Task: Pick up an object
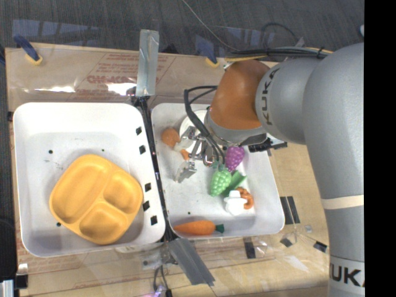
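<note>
The grey arm (322,104) with its orange band (238,94) fills the view from one to five o'clock, bending over the right bin. The tabletop (80,73) carries two shallow white bins side by side: the left bin (31,129) lies toward nine o'clock and the right bin (266,209) sits near the centre. In the left bin a yellow divided tray (96,197) rests tilted toward seven o'clock of that bin. In the right bin the tool (185,172) hangs low over the floor near the bin's centre, its metal fingers (190,164) a narrow gap apart with nothing between them. At eleven o'clock from the tool lies a small orange ball (169,137), close but apart. At three o'clock from the tool a purple grape bunch (234,156) sits just under the wrist, and a green grape bunch (221,181) lies just below it, touching. A white and orange toy (238,202) rests at five o'clock of the green bunch. An orange carrot (195,228) lies along the bin's six o'clock wall.
</note>
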`<action>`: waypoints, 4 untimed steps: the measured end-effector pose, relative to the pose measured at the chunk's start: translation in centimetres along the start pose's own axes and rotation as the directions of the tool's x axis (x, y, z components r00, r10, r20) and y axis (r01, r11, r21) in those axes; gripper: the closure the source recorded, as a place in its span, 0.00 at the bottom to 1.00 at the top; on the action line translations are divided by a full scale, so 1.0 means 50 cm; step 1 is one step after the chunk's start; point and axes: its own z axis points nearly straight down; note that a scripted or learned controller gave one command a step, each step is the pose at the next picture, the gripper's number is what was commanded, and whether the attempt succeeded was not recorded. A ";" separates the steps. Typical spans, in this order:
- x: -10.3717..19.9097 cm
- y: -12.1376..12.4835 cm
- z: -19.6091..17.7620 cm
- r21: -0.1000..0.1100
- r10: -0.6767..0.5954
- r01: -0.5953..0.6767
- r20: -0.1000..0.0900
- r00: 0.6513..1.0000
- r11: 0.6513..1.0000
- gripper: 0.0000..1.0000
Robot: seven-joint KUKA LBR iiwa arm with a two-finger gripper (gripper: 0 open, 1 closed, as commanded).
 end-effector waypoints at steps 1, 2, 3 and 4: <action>0.000 0.000 0.000 0.000 0.000 0.000 0.000 1.000 1.000 0.00; 0.000 0.000 0.000 0.000 0.000 0.000 0.000 1.000 1.000 0.00; -0.002 0.002 -0.022 0.000 -0.006 0.006 0.002 1.000 1.000 1.00; -0.053 -0.128 -0.088 0.002 -0.208 0.208 0.004 0.978 0.978 1.00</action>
